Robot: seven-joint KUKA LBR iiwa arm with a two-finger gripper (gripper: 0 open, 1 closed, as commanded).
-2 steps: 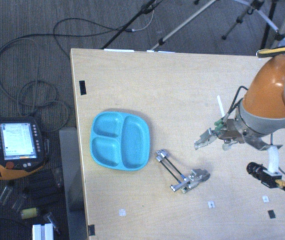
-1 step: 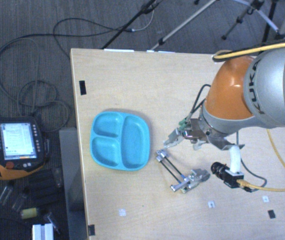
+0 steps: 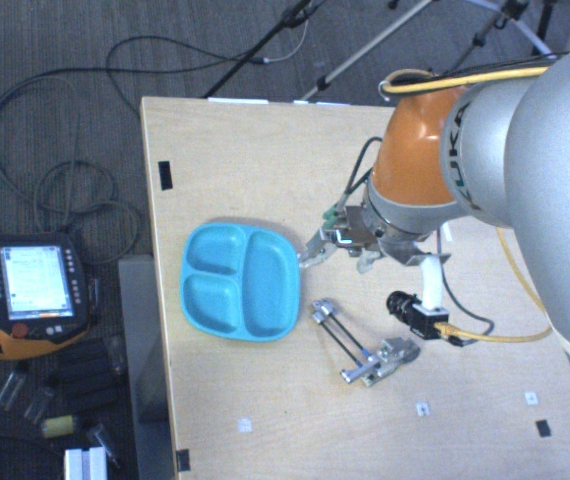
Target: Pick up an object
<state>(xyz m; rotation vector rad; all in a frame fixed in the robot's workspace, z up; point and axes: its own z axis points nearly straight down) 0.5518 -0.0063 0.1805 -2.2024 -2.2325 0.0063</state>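
A light blue plate (image 3: 241,282) with three compartments lies flat on the wooden bench top (image 3: 265,158), left of centre. A metal tool (image 3: 358,346) with two thin rods and a clamp-like end lies to the plate's lower right. My gripper (image 3: 341,256) hangs under the orange band, just right of the plate's upper right rim and above the metal tool. Its two silver fingers (image 3: 312,251) are spread apart with nothing between them. One fingertip is close to the plate's rim; I cannot tell whether it touches.
A black plug on a yellow cable (image 3: 417,314) hangs from the wrist, next to the tool. The grey arm covers the bench's right side. A teach pendant (image 3: 31,286) and loose cables lie on the floor to the left.
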